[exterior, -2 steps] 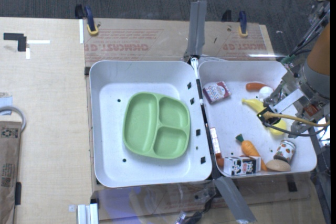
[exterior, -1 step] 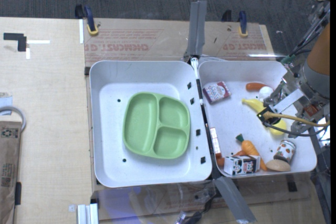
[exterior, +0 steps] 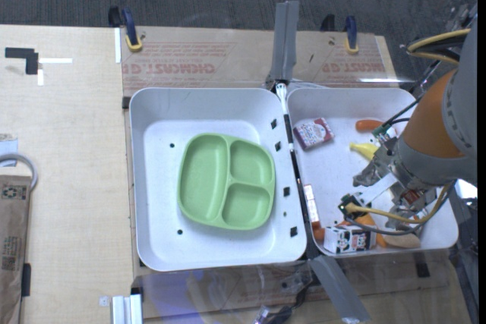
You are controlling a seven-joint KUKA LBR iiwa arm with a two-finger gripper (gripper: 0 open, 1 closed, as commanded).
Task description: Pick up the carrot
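Observation:
The carrot (exterior: 369, 124), a small orange piece, lies near the back of the right bin (exterior: 334, 99), partly hidden by the arm's wrist. My gripper (exterior: 370, 176) hangs low over the middle of the right bin, in front of the carrot and just in front of a yellow banana (exterior: 364, 150). Nothing can be seen held in it.
A red packet (exterior: 313, 133) lies at the right bin's back left. A black-and-white carton (exterior: 350, 238) and an orange item (exterior: 395, 241) sit at its front edge. The left bin (exterior: 152, 163) holds a green divided plate (exterior: 226, 181).

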